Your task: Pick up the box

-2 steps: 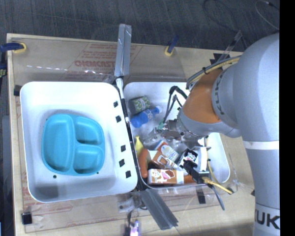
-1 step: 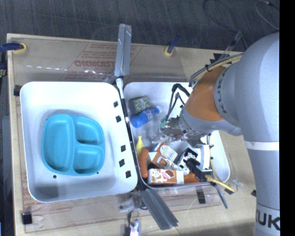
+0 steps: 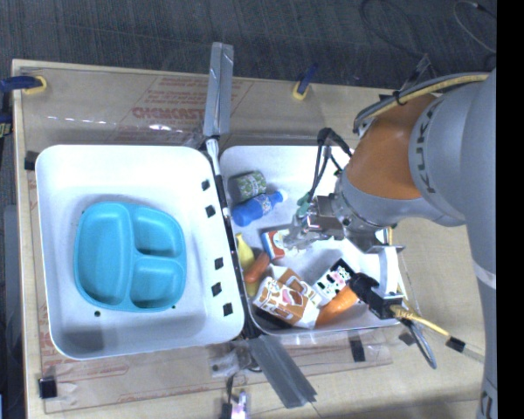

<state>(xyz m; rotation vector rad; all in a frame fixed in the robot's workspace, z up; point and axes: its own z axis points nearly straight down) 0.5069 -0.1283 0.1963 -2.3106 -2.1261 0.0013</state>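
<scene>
A brown-and-white printed box [image 3: 284, 297] lies tilted at the front of the right bin [image 3: 279, 157]. A black-and-white cow-pattern carton [image 3: 335, 278] lies just to its right. A small red-and-blue edged box [image 3: 273, 242] sits in the middle of the bin. My gripper [image 3: 299, 230] hangs low over the bin's middle, right beside the small red-and-blue box and above the brown-and-white one. Nothing can be seen held in it.
The right bin also holds a dark green can [image 3: 249, 184], a blue bottle [image 3: 258, 206], a yellow banana [image 3: 243, 251] and an orange carrot [image 3: 337, 309]. A blue divided plate [image 3: 131, 256] lies in the left bin [image 3: 61, 168]. A metal divider [image 3: 217, 85] separates the bins.
</scene>
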